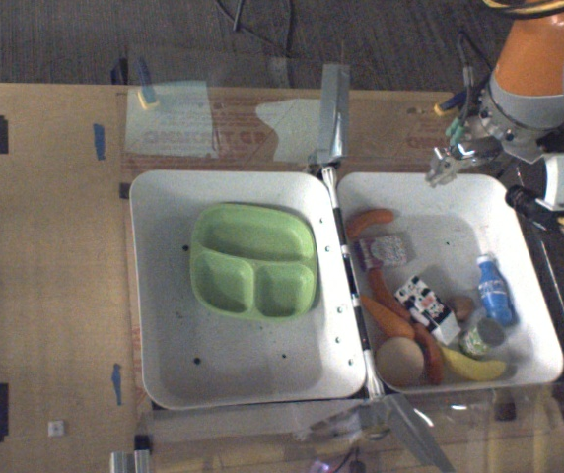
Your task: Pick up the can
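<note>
Two white bins sit side by side on the bench. The left bin holds a green divided plate. The right bin holds a can beside a blue bottle, a banana, an egg and a sausage. The gripper hovers over the right bin's far edge.

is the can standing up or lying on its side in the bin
Upright, it seems: the can shows its round top to the camera, in the right bin between the blue bottle and the banana.
</note>
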